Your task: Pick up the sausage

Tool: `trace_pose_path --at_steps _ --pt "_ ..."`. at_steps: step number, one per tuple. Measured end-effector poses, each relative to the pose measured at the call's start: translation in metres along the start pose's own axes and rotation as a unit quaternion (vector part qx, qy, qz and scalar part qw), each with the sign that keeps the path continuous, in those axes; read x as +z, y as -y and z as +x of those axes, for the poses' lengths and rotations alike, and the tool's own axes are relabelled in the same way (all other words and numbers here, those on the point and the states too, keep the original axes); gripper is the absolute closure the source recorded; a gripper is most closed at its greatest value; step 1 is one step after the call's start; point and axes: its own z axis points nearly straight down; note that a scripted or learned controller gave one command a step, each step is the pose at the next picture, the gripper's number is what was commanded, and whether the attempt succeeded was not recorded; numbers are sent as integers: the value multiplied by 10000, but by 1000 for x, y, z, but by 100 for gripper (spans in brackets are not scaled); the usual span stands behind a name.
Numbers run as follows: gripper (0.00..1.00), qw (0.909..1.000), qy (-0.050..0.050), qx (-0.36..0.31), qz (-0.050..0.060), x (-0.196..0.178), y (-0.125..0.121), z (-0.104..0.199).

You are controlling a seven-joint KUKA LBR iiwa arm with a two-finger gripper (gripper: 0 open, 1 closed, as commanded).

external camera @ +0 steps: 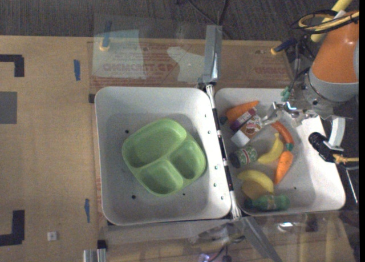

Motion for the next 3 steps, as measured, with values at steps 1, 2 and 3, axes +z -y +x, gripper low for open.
trace_pose_path --at_steps 1,2,3 --pt "0 9995 25 -301 -49 84 -16 -48" --pt "0 9995 17 -290 -101 89 -34 -63" --pt "0 9995 51 -298 -103 88 -62 -61"
